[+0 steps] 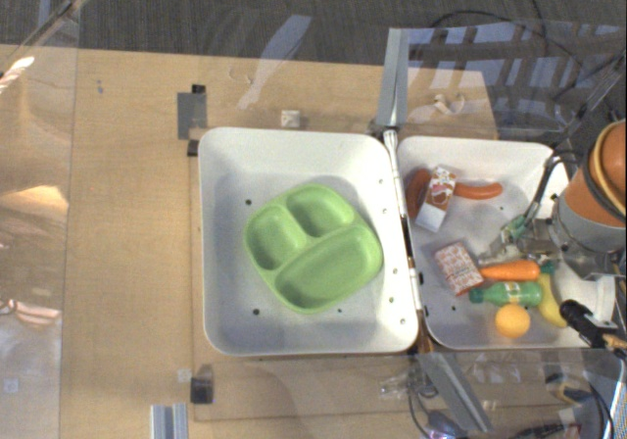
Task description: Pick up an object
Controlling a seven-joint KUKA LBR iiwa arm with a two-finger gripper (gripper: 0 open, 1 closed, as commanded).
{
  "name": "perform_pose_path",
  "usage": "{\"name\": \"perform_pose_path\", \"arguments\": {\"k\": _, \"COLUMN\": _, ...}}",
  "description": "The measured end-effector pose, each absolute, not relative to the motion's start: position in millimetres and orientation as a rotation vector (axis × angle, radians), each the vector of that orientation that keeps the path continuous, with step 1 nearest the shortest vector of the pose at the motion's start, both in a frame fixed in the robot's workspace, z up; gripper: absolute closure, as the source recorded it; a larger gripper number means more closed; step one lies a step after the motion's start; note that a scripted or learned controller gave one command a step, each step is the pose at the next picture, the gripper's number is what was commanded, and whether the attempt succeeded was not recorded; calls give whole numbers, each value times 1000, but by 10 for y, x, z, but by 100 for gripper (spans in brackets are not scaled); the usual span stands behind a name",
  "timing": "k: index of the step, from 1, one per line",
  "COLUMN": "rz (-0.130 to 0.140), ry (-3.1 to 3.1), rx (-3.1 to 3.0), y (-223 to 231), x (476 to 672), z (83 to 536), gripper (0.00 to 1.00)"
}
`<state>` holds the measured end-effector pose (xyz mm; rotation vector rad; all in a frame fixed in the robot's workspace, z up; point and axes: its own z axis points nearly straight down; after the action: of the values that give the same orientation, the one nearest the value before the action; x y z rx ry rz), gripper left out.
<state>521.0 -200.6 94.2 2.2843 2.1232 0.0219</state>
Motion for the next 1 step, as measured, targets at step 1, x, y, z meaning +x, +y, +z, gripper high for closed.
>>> {"name": "perform_pose_path", "arguments": {"k": 1, "rz": -29, "ry": 2060, "rx": 2414, "y": -1791, "x": 6413, "z": 910, "gripper": 0}}
